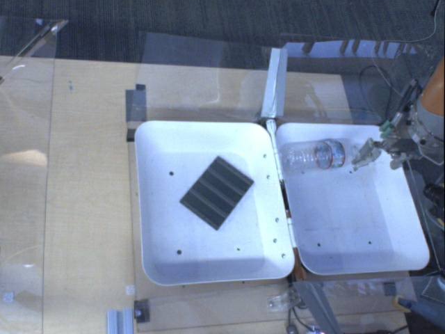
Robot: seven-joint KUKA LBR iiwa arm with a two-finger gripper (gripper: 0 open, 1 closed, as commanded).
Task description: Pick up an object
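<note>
Lying near bottle [316, 155], perhaps touching, fingers [364, 154]

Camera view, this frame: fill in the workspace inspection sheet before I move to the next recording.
Surface: wooden bench bearing left bin and right bin, side by side.
Job's things: dark ribbed slab lying flat and turned diagonally in the left bin; clear plastic bottle on its side at the right bin's far edge.
Clutter: nothing seen.
Grippers: gripper over the right bin, just right of the bottle; nothing between its fingers.
Cables: thin wires at far right.
Surroundings: dark carpet beyond the bench; clear panels at left.
</note>
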